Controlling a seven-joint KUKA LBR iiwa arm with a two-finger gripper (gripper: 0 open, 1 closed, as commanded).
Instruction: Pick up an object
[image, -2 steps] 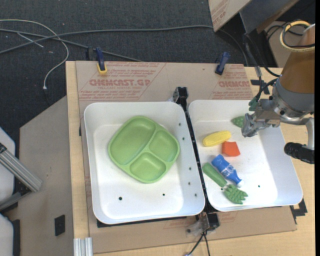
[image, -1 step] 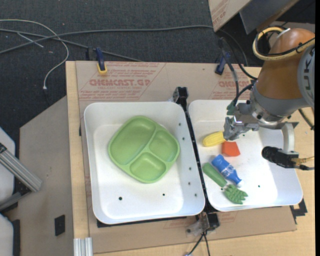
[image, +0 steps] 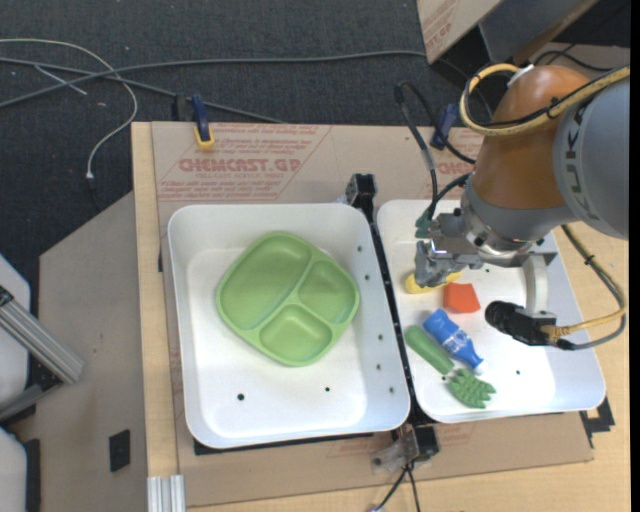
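Bins stand side by side on the cardboard-covered surface (image: 250, 160), the left bin (image: 215, 385) and the right bin (image: 565, 365) meeting along their inner rims. A black clip (image: 360, 187) sits at the 12 o'clock end of that seam.

The arm (image: 535, 130) reaches in from 3 o'clock and bends down over the right bin, its orange band uppermost. The fingers (image: 430, 262) point down at the bin's 9 o'clock side, close to the inner rim. Their tips are right at a small yellow piece (image: 418, 285). I cannot tell whether they are apart, together or clamped on it, because the slanted view does not show the gap.

An orange block (image: 461, 297) lies just beside the yellow piece, toward 3 o'clock from it. Toward 6 o'clock from the block lies a blue toy (image: 452, 337), set at a slant. A green toy (image: 440, 358) lies along the blue one's 7 o'clock side, touching it. Its smooth stem points to 10 o'clock and its jagged end to 4 o'clock.

A green plate (image: 288, 297) with three compartments lies flat in the left bin, near the middle and slightly toward 12 o'clock, turned at a slant to the bin's walls.
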